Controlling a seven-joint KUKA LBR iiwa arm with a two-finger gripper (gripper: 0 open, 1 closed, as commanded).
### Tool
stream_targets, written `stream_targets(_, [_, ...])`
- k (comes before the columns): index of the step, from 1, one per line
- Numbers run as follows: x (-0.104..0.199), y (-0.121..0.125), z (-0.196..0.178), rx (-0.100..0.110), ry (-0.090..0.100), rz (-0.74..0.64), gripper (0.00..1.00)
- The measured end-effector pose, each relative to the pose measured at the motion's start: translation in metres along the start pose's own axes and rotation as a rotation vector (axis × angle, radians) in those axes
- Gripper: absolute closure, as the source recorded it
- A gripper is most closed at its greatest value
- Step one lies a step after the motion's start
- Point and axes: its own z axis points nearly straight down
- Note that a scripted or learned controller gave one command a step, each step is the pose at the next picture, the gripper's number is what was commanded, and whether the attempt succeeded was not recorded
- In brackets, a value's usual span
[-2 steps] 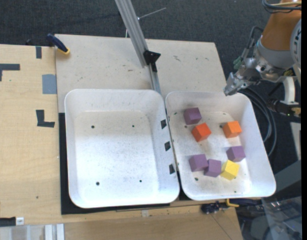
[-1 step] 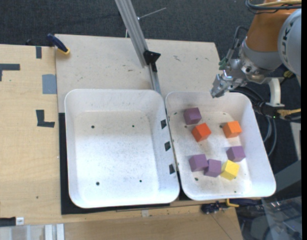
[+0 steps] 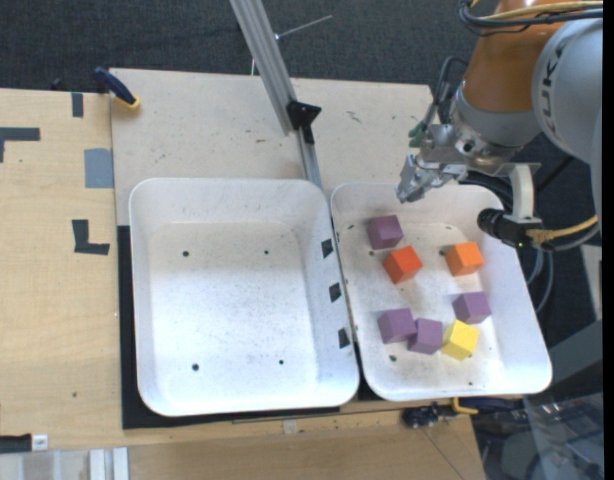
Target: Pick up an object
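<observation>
In the camera view, the gripper (image 3: 415,190) is seen over the far rim of the right bin (image 3: 517,368), just above and to the right of the nearest purple cube (image 3: 384,231). Nothing is seen between its jaws, and whether they stand apart or together cannot be told from this angle.

Six small blocks are scattered on the floor of the right bin: the purple cube nearest the gripper, an orange-red cube (image 3: 402,263) just below it, an orange cube (image 3: 464,258) to the right, and nearer the front a cluster made up of two purple cubes (image 3: 395,324) side by side, a yellow cube (image 3: 461,340) touching them, and another purple cube (image 3: 471,306) just behind.

The blocks are judged to be light, stiff and matt rather than slippery, probably foam or wood, and not fragile. A hold across two opposite flat faces is called for.

No long axis is shown by the cubes. The nearest purple cube is set slightly turned against the bin walls, so the jaws would need turning to meet its faces squarely. It stands apart from its neighbours, which leaves room on both sides.

The left bin (image 3: 147,208) is also seen beside it.
</observation>
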Motion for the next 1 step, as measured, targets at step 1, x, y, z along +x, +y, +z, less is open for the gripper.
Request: stream_targets(1, [0.0539,-0.0123,-0.0047,0.0,0.0,-0.001,1.0])
